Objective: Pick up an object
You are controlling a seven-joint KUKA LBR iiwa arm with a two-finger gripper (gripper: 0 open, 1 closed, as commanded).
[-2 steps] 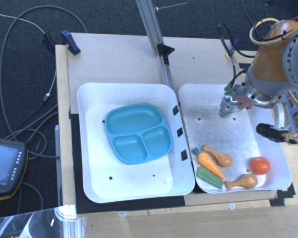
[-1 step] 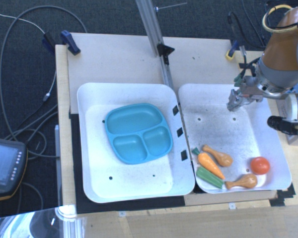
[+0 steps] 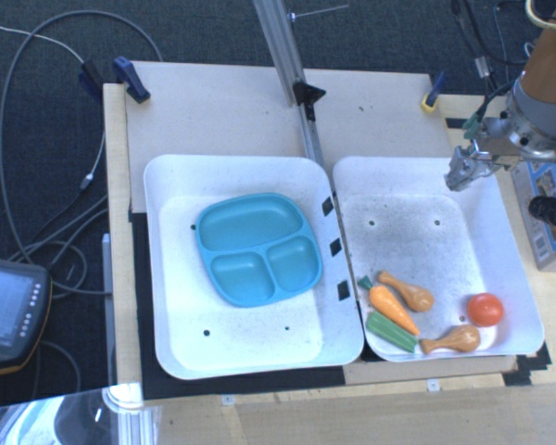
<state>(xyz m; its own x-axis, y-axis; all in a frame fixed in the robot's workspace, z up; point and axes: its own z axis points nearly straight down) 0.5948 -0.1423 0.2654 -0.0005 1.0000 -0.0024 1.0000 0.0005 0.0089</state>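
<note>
- Camera view: tool (image 3: pixel 463 170) sits at the upper right corner of the right bin (image 3: pixel 500 239), over its rim; nothing is seen between its tips. Whether the tips are apart or together I cannot tell at this size.
- Candidate objects all lie well below the tool in the view, clustered at the near end of the same bin: tomato (image 3: pixel 485 309) almost straight below it, drumstick (image 3: pixel 452 340) just below-left of the tomato, a second drumstick (image 3: pixel 408 292) further left of the tool's line, carrot (image 3: pixel 392 308) touching that one, green vegetable (image 3: pixel 389 331) just beneath the carrot.
- Blue divided plate (image 3: pixel 258 248) lies in the left bin (image 3: pixel 167 267), far to the tool's left.
- Surface (image 3: pixel 222 109) behind the bins carries clamps and a metal post.
- Judgement: these look like toy food, so light and stiff, probably smooth plastic and prone to slipping.
- Tomato stands apart from the rest, the freest target; being round, it may roll or squirt out, so close across its widest middle.
- Drumsticks: narrow shaft offers a surer pinch than the bulb.
- Carrot and green vegetable are crowded; the tool risks nudging neighbours.
- Step in hand: approach not yet begun; nothing lifted.
</note>
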